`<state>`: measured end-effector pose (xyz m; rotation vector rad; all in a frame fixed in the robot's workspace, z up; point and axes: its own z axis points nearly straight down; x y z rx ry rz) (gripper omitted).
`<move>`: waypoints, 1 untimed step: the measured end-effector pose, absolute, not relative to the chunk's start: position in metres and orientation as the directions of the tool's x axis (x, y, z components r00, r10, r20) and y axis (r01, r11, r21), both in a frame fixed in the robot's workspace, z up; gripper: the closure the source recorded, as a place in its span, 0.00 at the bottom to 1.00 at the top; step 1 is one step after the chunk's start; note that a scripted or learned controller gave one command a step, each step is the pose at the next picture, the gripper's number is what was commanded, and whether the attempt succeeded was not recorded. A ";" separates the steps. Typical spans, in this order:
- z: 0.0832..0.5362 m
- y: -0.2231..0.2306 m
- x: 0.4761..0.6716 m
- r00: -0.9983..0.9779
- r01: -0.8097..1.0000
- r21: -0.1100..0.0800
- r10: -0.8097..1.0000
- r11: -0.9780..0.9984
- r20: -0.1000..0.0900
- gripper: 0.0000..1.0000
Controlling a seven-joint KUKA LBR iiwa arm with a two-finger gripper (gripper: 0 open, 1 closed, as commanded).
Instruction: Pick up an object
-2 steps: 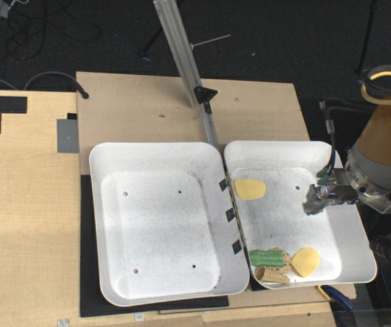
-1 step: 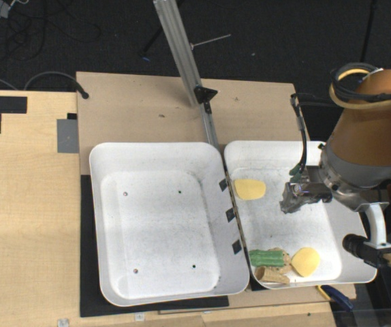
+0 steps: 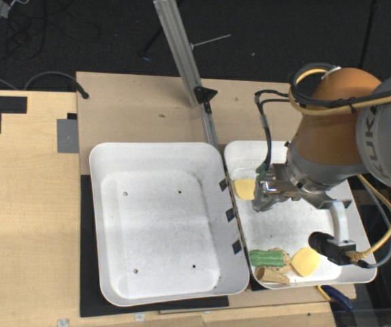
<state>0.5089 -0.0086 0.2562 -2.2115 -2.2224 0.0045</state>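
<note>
a pale yellow block [image 3: 245,189] lies in the right bin [image 3: 285,220], just left of the fingers [image 3: 264,203]; their grip state cannot be told.

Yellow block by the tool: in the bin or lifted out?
In: the yellow block lies on the right bin's floor, beside the tool.

Grey KUKA arm [image 3: 379,138] w/ bulbous orange band [image 3: 332,118], black & yellow cables [image 3: 304,90] looped round wrist, metal gripper [image 3: 269,195] below.

arm [image 3: 332,135] hides right bin's [image 3: 298,216] far side | hand [image 3: 267,195] fingers too small to tell
</note>
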 end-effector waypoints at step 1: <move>0.254 0.052 0.514 -0.006 1.000 -0.004 1.000 0.006 0.002 1.00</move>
